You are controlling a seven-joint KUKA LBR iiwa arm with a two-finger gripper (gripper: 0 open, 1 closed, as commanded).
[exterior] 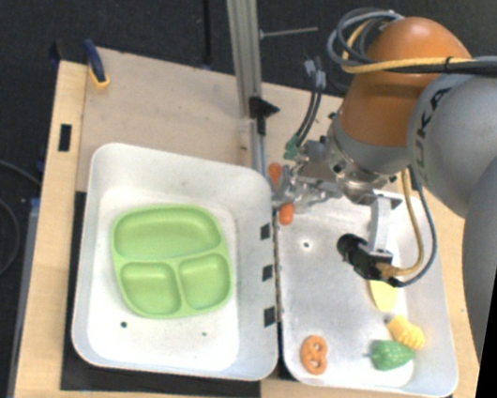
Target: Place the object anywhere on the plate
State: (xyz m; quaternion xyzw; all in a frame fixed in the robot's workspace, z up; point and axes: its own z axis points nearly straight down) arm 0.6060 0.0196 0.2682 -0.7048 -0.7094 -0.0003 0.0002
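plate (171,261) in left bin (111,169), gripper (290,191) over right bin (315,253).

Two bins are sitting side by side on the bench (152,100). A divided plate (172,261) is lying in the left bin (111,169). In the right bin (315,253), a pretzel piece (314,354), a broccoli piece (390,355) and a corn piece (407,334) are lying along the near edge. The gripper (287,195) is hanging over the far left corner.
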